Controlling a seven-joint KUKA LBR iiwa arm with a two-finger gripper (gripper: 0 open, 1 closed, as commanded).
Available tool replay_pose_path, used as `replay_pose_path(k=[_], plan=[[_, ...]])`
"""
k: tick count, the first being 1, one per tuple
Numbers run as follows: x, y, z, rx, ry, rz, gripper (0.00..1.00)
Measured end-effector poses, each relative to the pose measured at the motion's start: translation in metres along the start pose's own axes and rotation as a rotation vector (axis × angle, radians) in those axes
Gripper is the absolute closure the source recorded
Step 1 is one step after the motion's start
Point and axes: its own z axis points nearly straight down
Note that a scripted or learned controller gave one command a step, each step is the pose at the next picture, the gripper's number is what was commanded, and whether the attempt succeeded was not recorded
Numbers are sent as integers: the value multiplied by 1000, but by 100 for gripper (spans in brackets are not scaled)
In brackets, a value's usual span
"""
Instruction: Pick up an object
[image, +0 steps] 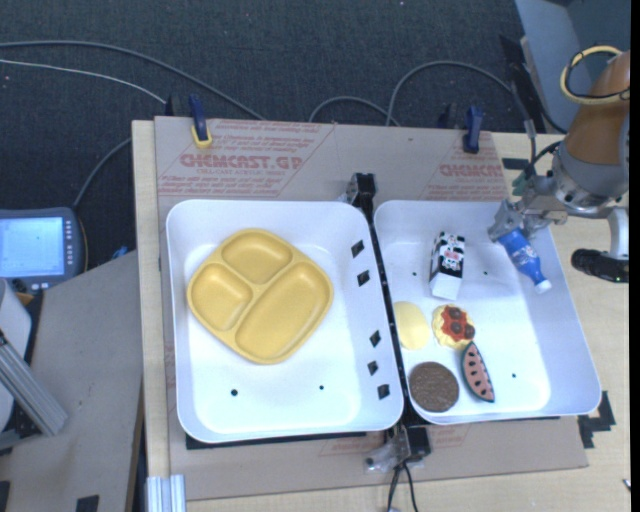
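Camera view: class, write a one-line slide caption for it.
Gripper poised over a blue bottle in the right bin; yellow divided plate in the left bin.

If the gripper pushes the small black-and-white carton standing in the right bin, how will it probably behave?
The small black-and-white carton looks taller than wide and seems to stand on a small base, so a push high up would probably tip it. It looks like a light toy box, so it may slide on the smooth white bin floor. Its flat sides should suit a two-finger grasp.

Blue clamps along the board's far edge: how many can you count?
2. One blue clamp at the far left, above the left bin; the other far right, above the right bin.
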Motion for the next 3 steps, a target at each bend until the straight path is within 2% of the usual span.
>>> replay_pose_path(k=[1, 2, 3], plan=[[-8, 0, -60, -1, -1, 1, 100], [-8, 2, -95, 1, 0, 0, 100], [42, -6, -89, 8, 3, -2, 100]])
